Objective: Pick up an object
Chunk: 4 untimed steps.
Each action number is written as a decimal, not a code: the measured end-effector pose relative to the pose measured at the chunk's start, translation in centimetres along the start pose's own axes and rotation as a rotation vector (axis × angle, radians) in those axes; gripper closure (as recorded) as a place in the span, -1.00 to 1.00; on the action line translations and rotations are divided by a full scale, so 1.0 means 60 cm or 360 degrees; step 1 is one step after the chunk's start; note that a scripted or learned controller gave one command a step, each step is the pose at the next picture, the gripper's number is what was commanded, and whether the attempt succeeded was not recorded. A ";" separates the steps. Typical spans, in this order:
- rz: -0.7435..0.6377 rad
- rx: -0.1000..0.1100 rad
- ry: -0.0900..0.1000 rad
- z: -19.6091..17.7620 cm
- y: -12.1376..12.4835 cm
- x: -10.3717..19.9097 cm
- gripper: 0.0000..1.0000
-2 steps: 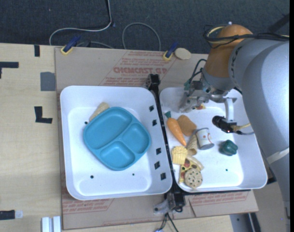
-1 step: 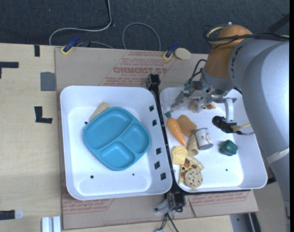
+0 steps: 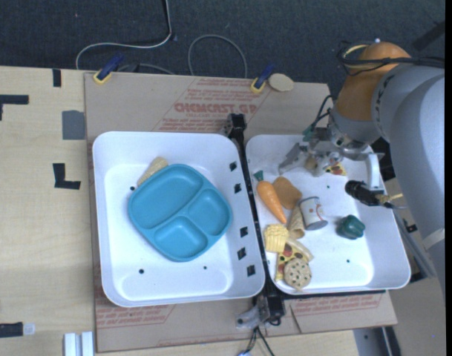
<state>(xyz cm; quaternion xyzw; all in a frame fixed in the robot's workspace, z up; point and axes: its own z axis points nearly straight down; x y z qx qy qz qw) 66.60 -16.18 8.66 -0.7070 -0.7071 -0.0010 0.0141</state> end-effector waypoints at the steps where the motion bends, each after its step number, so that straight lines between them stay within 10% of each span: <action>1: 0.0002 -0.0022 -0.0030 -0.045 0.002 -0.080 -1.00; 2: 0.0000 -0.0040 -0.0037 -0.169 -0.027 -0.073 -1.00; 3: -0.0002 -0.0022 -0.0031 0.008 0.003 -0.101 -1.00; 4: -0.0004 -0.0036 -0.0040 -0.002 0.006 -0.058 -1.00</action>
